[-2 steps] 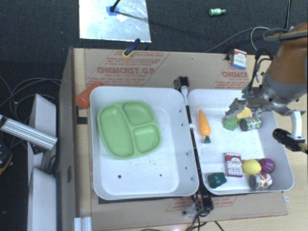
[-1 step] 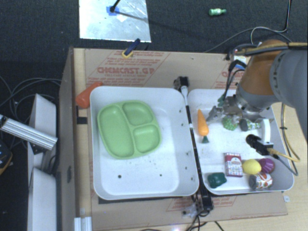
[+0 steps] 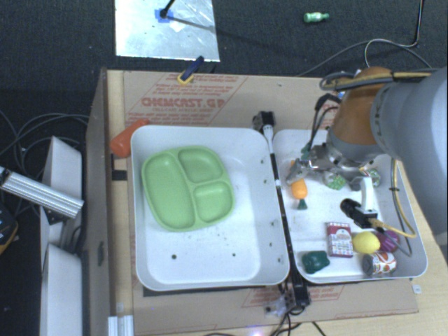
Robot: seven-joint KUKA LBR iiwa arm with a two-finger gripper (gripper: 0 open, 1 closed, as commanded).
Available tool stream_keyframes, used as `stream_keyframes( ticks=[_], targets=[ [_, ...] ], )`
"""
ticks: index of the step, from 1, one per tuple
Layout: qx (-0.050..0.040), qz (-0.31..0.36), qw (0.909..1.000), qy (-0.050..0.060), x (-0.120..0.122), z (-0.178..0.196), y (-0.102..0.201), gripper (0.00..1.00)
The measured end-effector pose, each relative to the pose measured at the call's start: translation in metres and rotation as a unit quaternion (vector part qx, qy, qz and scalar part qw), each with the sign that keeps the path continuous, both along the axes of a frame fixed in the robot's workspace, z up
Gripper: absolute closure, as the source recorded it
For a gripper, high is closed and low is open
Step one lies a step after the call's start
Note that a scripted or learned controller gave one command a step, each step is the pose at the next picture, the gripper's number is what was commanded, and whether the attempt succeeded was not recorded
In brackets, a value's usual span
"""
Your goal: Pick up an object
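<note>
One gripper hangs low over the upper part of the right bin, close to the wall it shares with the left bin. From this slanted view I cannot tell how far the gripper is open, and nothing shows in its hold. Just below it lies a small orange toy with a green tip, alone on bare white floor; this looks like the nearest thing to pick. A pale green piece sits just beside the gripper on the arm's side, partly hidden under the wrist.

Further down the bin the things crowd together: a red box, a yellow lemon touching or nearly touching it, a purple piece, a red and white can and a dark green lump near the lower rim. The left bin holds a green divided plate. Both bins rest on the bench.

To do the pick well, I judge the gripper should centre over the orange toy's round body, not its tip, and come straight down. The dividing wall is near, so a close across the toy and along the wall seems safer than one towards it. The toy may roll if nudged off centre
</note>
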State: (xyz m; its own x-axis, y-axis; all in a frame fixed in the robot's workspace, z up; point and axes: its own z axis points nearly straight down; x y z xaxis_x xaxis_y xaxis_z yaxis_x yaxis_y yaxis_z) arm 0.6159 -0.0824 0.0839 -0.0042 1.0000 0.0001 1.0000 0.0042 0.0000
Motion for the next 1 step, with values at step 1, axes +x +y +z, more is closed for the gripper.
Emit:
stream_keyframes(
  ticks=[1],
  targets=[
    [-0.0001, 0.001, 1.0, -0.001, 0.001, 0.0108, -0.0001, 1.0]
  ],
)
